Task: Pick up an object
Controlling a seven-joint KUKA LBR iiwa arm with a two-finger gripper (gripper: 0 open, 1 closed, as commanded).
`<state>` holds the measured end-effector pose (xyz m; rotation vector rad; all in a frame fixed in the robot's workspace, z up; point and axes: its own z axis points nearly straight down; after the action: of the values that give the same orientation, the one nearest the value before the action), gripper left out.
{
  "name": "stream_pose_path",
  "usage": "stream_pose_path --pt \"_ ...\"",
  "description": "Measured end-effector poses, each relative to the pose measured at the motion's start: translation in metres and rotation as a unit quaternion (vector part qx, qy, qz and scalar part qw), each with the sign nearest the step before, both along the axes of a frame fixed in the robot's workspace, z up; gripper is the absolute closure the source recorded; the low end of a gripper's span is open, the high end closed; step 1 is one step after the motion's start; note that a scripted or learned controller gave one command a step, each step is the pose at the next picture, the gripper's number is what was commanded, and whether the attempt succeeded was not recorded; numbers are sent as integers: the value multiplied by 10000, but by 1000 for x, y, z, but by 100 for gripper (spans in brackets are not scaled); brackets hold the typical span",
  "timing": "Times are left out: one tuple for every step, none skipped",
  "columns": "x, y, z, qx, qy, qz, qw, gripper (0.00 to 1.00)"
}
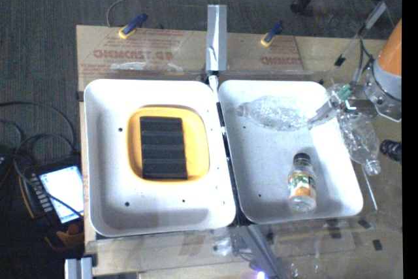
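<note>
I see the gripper (pixel 336 103) at the right bin's (pixel 261 202) far right corner, over a crumpled clear bag (pixel 274 112); jaw state cannot be told. The bottle (pixel 302 183) lies nearer, well apart, likely the easier target.

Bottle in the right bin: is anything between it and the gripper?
Nothing visible blocks it. The bottle lies alone on the right bin's floor toward the near side. The gripper is over the bin's far right corner, beside a crumpled clear plastic bag, which lies away from the bottle.
</note>
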<state>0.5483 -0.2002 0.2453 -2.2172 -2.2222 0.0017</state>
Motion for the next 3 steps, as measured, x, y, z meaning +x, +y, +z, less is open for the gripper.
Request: stream_pose_path --pt "1 -16 -148 23 -38 883 9961 0" --pt "10 4 -72 -7 -14 502 9987 0" --pt "-24 -1 -151 -4 -28 823 9966 0"
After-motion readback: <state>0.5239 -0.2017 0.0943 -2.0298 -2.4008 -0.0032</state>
